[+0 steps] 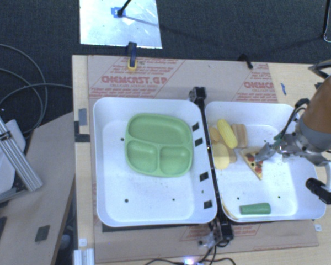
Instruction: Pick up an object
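My gripper (266, 151) reaches in from the right and hangs low over the middle of the right bin (287, 195). Its tip is right beside a toy pizza slice (255, 165) that lies flat on the bin floor. To the left of the slice, by the bin's left wall, sits a cluster of yellow and tan toy foods: a corn cob (227, 132), a tan piece (241, 134) and a pale yellow piece (221, 155). A green pickle-shaped piece (255, 208) lies near the front edge of the right bin.
The left bin (113, 203) holds a green divided plate (159, 144). Black clips run along the divider (205, 159) between the bins. The arm's grey body (323, 123) covers the right bin's far right side.
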Robot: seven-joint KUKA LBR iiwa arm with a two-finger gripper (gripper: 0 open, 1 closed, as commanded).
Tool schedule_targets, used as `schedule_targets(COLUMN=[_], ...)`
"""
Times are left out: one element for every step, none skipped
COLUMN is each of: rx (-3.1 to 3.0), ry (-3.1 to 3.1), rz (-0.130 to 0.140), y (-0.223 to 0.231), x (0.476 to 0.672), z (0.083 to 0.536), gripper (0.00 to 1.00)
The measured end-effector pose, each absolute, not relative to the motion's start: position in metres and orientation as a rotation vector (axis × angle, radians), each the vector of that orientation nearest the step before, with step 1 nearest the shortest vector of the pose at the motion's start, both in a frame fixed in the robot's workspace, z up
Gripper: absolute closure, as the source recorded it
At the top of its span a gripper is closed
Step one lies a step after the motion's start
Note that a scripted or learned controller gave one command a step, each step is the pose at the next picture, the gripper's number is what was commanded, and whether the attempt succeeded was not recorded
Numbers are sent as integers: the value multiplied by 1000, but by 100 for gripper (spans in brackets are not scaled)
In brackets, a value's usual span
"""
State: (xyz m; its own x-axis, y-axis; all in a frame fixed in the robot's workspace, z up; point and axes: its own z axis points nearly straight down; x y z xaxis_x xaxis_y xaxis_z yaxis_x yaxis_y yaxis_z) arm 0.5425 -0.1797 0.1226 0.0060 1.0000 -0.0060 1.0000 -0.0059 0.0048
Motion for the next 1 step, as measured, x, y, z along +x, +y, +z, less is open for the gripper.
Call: schedule_targets(rx=[2210], ry=[2220], rz=[6], y=[-208], x=[608], z=[85], gripper=[0])
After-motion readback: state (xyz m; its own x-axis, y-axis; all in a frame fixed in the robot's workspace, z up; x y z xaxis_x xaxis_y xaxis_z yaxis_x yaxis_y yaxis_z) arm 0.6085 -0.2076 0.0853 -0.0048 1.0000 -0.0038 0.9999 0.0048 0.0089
